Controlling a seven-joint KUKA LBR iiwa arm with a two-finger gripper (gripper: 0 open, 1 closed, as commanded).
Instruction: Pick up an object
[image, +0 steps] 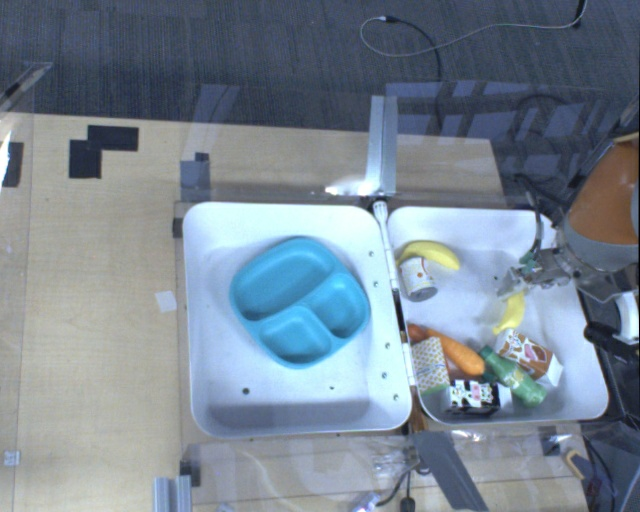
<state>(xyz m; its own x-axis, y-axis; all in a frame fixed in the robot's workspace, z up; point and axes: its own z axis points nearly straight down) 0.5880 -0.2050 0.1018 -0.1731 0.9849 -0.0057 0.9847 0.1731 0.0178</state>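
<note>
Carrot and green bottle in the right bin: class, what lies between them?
In the camera view, nothing sits between the carrot and the green bottle; a narrow strip of bare white right bin floor separates them.

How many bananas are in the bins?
2. One banana lies at the upper left of the right bin, above a small can. A smaller banana lies right of centre, just below the gripper.
</note>
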